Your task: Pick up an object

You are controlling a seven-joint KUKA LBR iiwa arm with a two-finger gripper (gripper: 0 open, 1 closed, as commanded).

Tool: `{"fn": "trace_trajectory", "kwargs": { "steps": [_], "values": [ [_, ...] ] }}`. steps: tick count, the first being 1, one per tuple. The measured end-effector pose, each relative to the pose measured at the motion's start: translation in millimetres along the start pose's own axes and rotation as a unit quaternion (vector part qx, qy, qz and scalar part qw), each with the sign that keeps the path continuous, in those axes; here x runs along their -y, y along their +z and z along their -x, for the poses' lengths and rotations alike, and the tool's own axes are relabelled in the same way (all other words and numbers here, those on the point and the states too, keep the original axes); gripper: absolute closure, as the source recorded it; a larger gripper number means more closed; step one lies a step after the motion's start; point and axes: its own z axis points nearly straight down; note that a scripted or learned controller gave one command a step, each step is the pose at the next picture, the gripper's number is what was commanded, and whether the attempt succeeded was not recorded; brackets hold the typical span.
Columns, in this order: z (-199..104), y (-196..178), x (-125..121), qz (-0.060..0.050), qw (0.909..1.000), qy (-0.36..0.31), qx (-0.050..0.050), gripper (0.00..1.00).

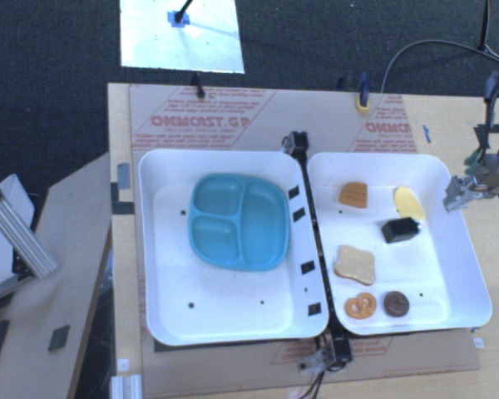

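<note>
Objects for picking lie in the right bin (pixel 461 248), all to the left of the gripper (pixel 463 191) as the camera sees it: a yellow piece (pixel 407 201) and a black block (pixel 400 229) nearest it, an orange-brown piece (pixel 353 194) farther off, and a bread slice (pixel 355 264), a pretzel (pixel 361 306) and a brown round piece (pixel 396 304) below and left of it. The gripper sits at that bin's right rim, holding nothing; its opening cannot be told. A blue divided plate (pixel 238 221) rests in the left bin (pixel 170 298), well apart.
</note>
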Motion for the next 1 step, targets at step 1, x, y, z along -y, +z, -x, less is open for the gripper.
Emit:
{"fn": "trace_trajectory", "kwargs": {
  "steps": [1],
  "values": [
    [-41.4, 9.5, -1.9, -0.002, 1.0000, -0.001, -0.001, 1.00]
  ]
}}
